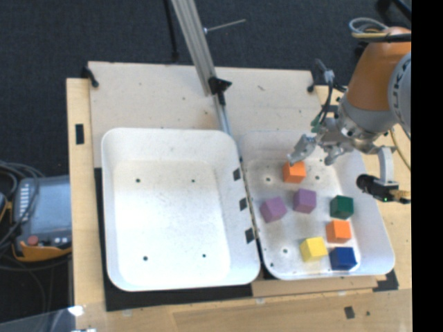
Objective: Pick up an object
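Several small cubes lie in the right bin (370,244): an orange cube (295,171) at the top, two purple cubes (273,209) (304,200), a green cube (342,206), a second orange cube (338,230), a yellow cube (313,248) and a blue cube (342,258). My gripper (319,150) hangs over the bin's far part, open, with nothing between its fingers. Its left finger (303,146) is just above and beside the top orange cube.
The left bin (173,206) sits beside the right one, with clips along the shared edge. A slanted metal rail (197,40) rises from the back of the bench. A black device (41,213) and cables lie off the bench's left side.
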Robot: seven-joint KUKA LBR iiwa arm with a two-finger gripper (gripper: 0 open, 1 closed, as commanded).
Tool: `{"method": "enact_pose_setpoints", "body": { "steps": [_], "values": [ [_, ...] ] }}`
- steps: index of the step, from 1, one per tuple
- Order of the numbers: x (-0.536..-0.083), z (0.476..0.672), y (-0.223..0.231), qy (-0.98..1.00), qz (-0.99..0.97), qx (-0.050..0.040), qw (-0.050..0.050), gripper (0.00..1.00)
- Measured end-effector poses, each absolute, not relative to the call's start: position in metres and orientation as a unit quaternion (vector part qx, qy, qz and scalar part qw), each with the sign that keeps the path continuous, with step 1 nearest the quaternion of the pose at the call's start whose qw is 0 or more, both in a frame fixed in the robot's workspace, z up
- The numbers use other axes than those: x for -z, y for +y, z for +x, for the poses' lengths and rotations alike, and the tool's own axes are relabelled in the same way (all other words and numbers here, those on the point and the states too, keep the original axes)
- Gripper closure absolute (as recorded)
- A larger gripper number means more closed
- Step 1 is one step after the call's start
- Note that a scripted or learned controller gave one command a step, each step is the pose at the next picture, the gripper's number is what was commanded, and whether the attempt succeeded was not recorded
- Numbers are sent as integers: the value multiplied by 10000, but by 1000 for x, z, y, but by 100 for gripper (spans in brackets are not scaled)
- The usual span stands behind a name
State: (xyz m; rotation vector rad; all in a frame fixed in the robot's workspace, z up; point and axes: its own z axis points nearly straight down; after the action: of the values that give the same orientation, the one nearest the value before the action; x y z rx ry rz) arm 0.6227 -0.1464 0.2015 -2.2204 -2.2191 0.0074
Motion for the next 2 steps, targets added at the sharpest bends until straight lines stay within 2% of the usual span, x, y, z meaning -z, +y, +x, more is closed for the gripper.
{"method": "enact_pose_setpoints", "body": {
  "steps": [2],
  "values": [
    [-102,615,-142,-7059,-7083,-21,11,0]
  ]
}}
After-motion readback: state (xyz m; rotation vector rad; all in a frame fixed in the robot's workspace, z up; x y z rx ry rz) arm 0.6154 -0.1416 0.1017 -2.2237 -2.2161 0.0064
